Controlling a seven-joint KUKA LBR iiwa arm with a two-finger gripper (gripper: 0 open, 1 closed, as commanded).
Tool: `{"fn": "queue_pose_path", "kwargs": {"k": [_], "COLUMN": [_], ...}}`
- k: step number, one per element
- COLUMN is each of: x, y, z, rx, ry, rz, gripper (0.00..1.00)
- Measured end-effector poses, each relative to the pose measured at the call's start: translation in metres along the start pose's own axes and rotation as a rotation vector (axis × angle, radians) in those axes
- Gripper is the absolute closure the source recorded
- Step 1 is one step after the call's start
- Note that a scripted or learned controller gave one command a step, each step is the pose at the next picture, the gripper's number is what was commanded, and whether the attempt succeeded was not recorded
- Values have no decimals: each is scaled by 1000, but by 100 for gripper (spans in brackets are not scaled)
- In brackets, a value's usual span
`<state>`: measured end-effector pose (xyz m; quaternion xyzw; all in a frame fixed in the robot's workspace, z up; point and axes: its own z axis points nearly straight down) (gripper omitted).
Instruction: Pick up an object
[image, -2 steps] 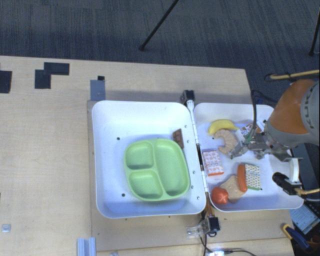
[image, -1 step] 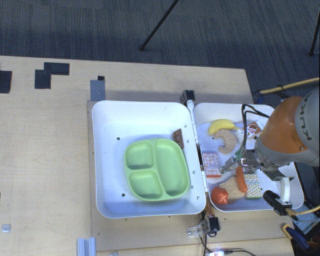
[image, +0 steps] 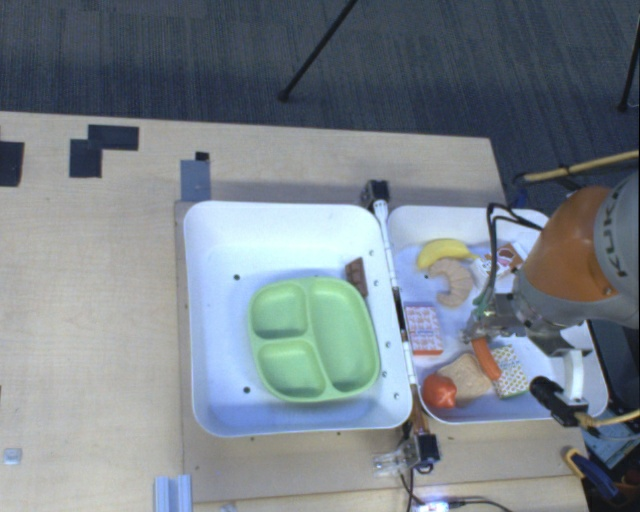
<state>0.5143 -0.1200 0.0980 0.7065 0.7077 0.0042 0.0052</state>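
We see the end effector directly above the carrot, which runs lengthwise from it toward the tomato; its grip we cannot tell.

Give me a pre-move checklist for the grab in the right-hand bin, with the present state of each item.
1. End effector over the right shallow white bin: ok; it sits low among the items.
2. Target under it: cannot tell; the orange carrot-shaped piece lies closest, just below.
3. Object between the fingers: cannot tell; the wrist hides them.
4. Crowding: not ok; the tan bread-slice toy, red tomato-like ball and patterned flat card crowd the carrot.
5. Other items away from the arm: ok; the yellow banana and red-and-white printed packet lie apart from it.
6. Left white bin: ok; the green three-compartment plastic tray rests flat inside it.
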Motion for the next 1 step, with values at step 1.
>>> {"fn": "queue_pose_path", "kwargs": {"k": [1], "x": [91], "y": [-17], "z": [-87], "rx": [10], "ry": [3], "rz": [-4], "gripper": [100]}}
